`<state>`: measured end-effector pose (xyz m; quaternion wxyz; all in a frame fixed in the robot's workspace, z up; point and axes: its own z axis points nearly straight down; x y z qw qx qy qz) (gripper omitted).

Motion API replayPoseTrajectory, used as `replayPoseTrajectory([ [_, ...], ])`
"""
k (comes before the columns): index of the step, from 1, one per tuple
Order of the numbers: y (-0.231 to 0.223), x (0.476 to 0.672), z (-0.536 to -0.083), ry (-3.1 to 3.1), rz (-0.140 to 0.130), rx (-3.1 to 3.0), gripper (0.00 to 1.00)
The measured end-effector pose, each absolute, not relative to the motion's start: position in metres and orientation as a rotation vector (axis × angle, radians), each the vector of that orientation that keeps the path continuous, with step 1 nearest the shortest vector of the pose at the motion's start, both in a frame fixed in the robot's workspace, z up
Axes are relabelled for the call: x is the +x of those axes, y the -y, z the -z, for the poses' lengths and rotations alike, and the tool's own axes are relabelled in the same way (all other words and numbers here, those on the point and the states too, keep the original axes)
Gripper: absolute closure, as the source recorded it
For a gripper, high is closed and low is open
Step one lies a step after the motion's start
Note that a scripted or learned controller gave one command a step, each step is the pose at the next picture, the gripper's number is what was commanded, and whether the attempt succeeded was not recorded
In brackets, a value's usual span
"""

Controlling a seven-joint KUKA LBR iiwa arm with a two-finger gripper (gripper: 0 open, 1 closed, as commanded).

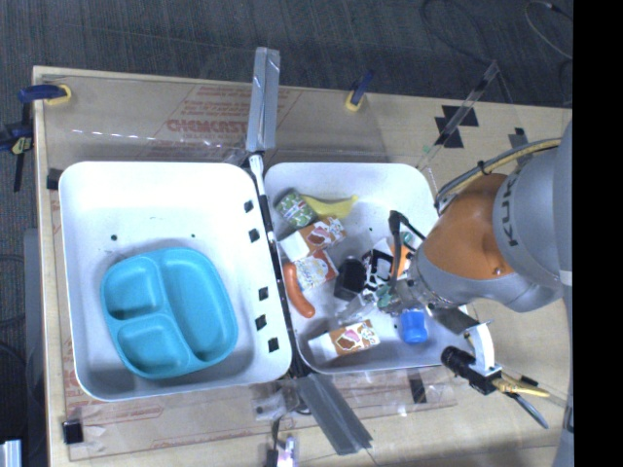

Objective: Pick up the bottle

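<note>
Small blue plastic bottle point(414, 326) lies in the right-hand white bin point(321, 178), near its front wall. Tool point(389, 278) hovers just beside it; clenched or released, cannot tell. Recommend descending squarely, avoiding neighbouring packets.

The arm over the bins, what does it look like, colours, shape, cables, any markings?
The arm is bulky and rounded, with grey casings and a broad orange band above the wrist. White letters, part of a maker's name, run along the grey shell near the edge. A dark cable loops over it from behind. The gripper is a dark, boxy assembly with some green on it, over the right bin.
</note>
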<state>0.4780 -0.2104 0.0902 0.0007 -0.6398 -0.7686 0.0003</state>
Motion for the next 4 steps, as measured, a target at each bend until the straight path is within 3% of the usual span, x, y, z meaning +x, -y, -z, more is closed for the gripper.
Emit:
replayPoseTrajectory([
  [1, 0.211, 0.478, -0.189, 2.424, -0.003, -1.992, 0.00],
  [2, 0.210, 0.478, -0.090, 2.428, -0.001, -1.990, 0.00],
  [3, 0.211, 0.490, -0.178, 2.487, -0.002, -1.913, 0.00],
  [4, 0.211, 0.478, -0.090, 2.493, -0.002, -1.909, 0.00],
])
